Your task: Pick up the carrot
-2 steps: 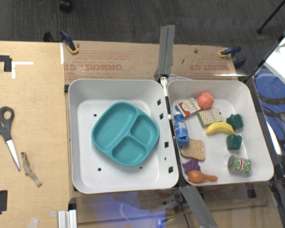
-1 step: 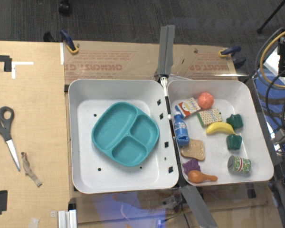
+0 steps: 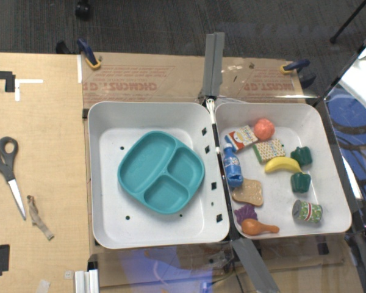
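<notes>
Carrot (image 3: 259, 227) touches grapes (image 3: 245, 213) near the bin (image 3: 305, 231) wall, so a grab could snag either; jaw state: cannot tell.

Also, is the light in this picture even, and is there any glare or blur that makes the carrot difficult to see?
In the camera view the light is soft and even, with faint shadows inside the bins; the carrot is sharp and free of glare, near the right bin's front wall; a bright patch washes out the far right edge.
</notes>
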`<state>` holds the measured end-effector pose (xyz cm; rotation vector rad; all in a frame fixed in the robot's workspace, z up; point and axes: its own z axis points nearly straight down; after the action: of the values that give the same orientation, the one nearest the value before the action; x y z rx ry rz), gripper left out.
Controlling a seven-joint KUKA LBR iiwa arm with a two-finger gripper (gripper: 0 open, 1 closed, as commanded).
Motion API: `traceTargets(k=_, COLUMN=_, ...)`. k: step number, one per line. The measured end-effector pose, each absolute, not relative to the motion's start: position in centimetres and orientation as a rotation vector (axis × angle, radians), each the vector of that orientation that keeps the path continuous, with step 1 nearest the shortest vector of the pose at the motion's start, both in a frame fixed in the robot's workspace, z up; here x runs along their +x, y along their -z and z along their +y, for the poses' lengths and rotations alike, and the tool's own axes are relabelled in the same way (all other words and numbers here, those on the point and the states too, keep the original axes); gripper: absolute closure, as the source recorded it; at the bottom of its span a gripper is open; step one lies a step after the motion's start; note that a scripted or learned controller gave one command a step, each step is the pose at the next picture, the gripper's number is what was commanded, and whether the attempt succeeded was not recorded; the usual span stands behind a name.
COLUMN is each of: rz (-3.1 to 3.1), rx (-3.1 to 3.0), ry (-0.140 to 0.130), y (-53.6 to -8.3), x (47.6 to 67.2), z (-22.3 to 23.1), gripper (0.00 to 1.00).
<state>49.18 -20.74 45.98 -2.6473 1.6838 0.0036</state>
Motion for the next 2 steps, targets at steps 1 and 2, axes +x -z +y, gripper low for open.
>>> traceTargets(k=1, rz=1.263, rx=-2.874, ry=-0.006, y=-9.7, x=49.4, z=-20.8, gripper=1.0)
traceTargets(k=2, rz=1.296, rx=-2.858, ry=-0.002, y=-24.3, x=50.4, z=-21.2, gripper=1.0)
